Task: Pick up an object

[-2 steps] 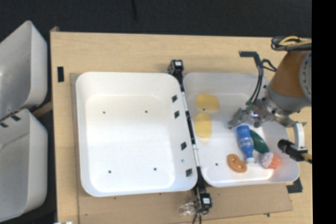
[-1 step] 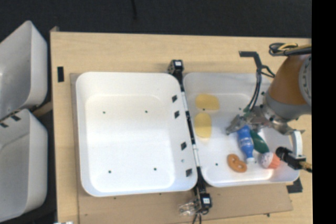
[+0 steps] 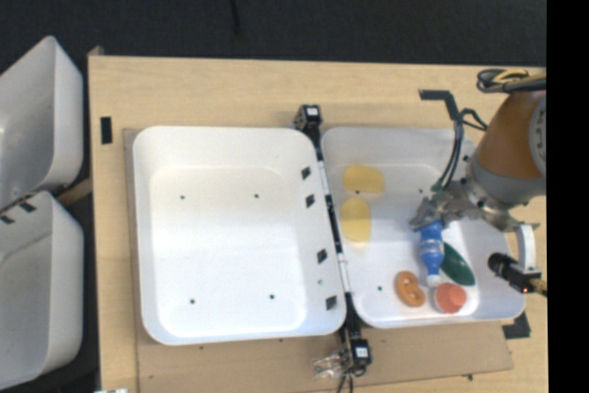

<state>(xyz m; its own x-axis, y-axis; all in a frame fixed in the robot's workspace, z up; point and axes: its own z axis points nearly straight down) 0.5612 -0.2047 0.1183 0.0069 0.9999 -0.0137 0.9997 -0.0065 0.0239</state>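
Over the right bin [image 3: 386,147] I see my gripper [image 3: 433,221] down at the top end of a blue bottle [image 3: 431,258] — I cannot tell its state — with a green piece [image 3: 457,265], red cap [image 3: 449,296], orange ring [image 3: 410,288] and two yellow pieces [image 3: 363,179] nearby.

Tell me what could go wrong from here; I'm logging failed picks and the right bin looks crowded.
The claw sits right at the top of the blue bottle. The green object touches the bottle and the orange-red piece lies just below, so a grab could nudge or snag them. The bottle lies flat and may roll or slip out.
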